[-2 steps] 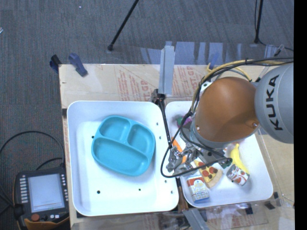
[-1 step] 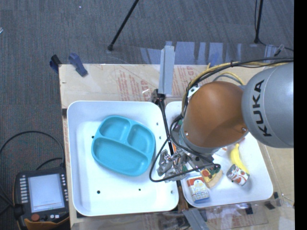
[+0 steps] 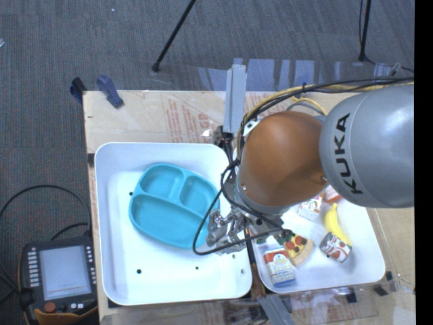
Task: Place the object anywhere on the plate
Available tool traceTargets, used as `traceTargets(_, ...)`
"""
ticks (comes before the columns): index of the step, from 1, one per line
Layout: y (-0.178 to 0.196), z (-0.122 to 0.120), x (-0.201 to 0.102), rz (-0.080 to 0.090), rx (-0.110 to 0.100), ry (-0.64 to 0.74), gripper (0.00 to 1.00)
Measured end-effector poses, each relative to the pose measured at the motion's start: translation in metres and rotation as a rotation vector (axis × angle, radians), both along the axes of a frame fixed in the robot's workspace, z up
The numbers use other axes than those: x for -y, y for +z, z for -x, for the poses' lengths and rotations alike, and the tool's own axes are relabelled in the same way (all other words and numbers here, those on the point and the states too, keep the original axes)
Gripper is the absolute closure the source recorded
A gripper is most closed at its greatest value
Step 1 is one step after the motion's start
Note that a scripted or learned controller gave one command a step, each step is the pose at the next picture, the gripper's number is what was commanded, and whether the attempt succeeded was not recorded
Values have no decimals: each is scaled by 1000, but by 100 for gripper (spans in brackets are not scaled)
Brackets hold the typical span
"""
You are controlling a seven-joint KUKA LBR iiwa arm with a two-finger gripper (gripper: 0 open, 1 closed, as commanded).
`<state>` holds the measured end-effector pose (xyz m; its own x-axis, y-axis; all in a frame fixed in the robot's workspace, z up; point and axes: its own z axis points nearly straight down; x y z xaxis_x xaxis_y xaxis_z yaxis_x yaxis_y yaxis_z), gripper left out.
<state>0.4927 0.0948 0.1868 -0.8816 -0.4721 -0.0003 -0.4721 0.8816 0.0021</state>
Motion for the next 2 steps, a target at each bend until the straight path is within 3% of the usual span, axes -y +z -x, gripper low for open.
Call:
traceTargets(1, 36, 0, -37, 0, 1, 102, 100)
traceTargets(2, 85, -9, -40, 0, 2, -69, 100)
